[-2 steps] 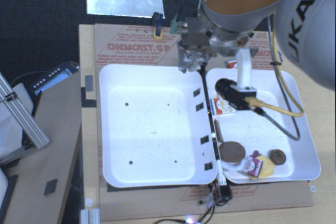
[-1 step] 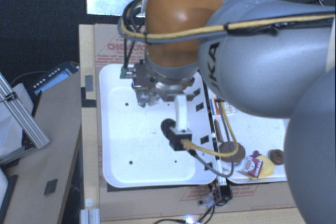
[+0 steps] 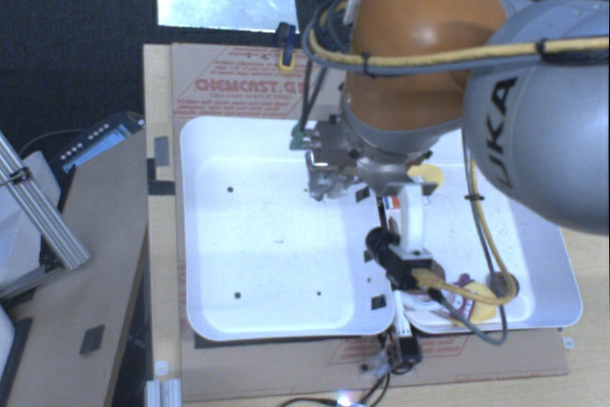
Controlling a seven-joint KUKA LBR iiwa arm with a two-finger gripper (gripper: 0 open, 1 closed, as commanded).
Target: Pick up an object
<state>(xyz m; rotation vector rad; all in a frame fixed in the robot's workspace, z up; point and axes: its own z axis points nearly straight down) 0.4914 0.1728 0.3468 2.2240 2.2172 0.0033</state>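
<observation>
Two shallow white bins sit side by side on a bench over brown cardboard, with dark fabric behind. At the wrist, the gripper (image 3: 329,181) hangs low over the inner edge of the left bin (image 3: 248,234), probably because the program searches there; I cannot tell how it stands. This bin looks bare near it. Objects to pick lie in the right bin (image 3: 543,281): a yellow object (image 3: 426,174) beside the wrist, partly hidden, and small yellow and purple pieces (image 3: 462,293) near the front rim.

Two bins side by side, left bin (image 3: 257,234) beside right bin (image 3: 548,286), arm (image 3: 429,52) above their junction.
</observation>
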